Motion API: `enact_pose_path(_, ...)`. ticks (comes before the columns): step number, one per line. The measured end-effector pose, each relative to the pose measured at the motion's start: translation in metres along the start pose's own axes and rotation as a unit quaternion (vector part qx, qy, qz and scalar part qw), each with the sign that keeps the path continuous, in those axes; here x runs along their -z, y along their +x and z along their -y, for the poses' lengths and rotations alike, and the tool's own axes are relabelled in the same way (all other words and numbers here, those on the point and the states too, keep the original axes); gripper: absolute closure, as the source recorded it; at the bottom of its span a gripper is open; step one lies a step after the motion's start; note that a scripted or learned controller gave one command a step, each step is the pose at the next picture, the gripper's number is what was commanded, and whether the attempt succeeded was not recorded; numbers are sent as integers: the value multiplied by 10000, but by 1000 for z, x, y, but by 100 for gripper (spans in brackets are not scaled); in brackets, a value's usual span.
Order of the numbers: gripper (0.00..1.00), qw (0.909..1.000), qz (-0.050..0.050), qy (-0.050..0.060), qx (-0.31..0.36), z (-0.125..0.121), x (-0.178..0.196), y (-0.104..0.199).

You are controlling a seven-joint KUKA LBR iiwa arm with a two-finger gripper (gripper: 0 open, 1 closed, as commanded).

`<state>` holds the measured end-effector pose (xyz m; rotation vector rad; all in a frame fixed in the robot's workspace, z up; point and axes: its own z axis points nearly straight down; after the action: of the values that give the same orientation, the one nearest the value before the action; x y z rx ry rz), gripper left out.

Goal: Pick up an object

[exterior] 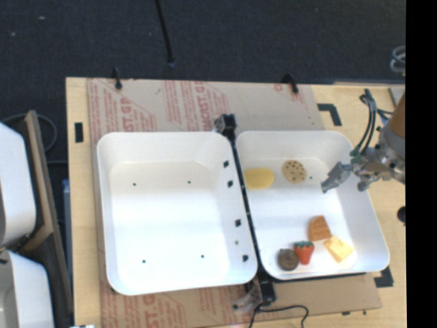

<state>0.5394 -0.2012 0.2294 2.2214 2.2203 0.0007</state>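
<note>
The right bin (355, 157) holds several small toy foods. A yellow oval piece (259, 178) and a round brown cookie (293, 171) lie in its far half. An orange-brown piece (318, 228), a yellow block (339, 249), a red strawberry (304, 251) and a dark brown round piece (287, 259) lie along its near edge. My gripper (347, 183) hangs over the bin's right side, to the right of the cookie and above the orange-brown piece. It is open, with nothing between its fingers.
The left bin (109, 183) sits beside the right one, with a black divider strip (237, 197) where they meet. Both rest on a cardboard sheet (171, 108) on the bench. White boxes (17, 183) stand at the far left.
</note>
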Motion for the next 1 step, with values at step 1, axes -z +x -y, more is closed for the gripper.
enact_pose_path(1, 0, 10000, -15, 56, -3, 28, -134, 9)
